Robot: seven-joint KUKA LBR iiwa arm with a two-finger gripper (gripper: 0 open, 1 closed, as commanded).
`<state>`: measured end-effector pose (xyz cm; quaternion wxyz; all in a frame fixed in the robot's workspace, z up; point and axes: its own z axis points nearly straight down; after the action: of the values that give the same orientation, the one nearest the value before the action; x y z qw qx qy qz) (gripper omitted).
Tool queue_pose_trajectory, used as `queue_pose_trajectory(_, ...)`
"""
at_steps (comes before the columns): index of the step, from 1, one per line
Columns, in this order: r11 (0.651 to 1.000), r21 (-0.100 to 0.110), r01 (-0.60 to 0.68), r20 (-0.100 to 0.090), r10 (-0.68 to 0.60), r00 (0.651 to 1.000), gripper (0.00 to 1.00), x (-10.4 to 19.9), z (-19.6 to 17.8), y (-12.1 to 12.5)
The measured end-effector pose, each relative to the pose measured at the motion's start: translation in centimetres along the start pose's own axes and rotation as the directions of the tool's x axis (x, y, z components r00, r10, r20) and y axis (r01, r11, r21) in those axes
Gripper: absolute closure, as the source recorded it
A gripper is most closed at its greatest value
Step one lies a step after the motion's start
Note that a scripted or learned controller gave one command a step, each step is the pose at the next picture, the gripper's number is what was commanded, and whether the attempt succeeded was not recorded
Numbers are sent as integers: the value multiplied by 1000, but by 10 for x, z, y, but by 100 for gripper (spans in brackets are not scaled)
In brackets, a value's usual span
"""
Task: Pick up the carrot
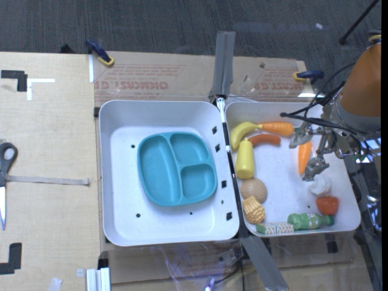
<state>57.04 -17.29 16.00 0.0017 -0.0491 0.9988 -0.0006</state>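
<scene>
Bins, two shallow white plastic ones, sit side by side on a pale wooden counter (42,180), touching along their inner rims. At nine o'clock from centre, the left bin (112,217) holds a teal plastic plate (177,168) with three compartments, lying flat in its middle.

At three o'clock, the right bin (285,205) holds toy food. Along its left wall, from twelve o'clock down to six: a curved yellow banana (240,132), a yellow cylinder-shaped bottle (244,160) just beneath it, a round tan ball-like item (254,190), and a small yellow corn cob (253,210). Beside the banana's tip lies a small orange carrot-like piece with a pale end (277,127), and touching it underneath is a red-orange chili-shaped piece (264,140). Along the six o'clock wall lie a green bottle (309,221) on its side and a small patterned packet (276,228). A red tomato-like item (327,205) sits at five o'clock, with a white object (320,185) just above it.

An orange tapered carrot (304,158) stands nearly upright toward the bin's three o'clock side, between the metal fingers of the pincer (308,156), which is clamped around it. The grey arm with its orange band (364,86) enters from three o'clock, wrist angled down over the bin's right half, cables trailing above it.

Scissors (5,162) lie at the counter's nine o'clock edge.
</scene>
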Motion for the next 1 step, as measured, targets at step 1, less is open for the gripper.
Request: queue_pose_trajectory(1,1000,0,-27,1,27,1000,0,-28,67,-16)
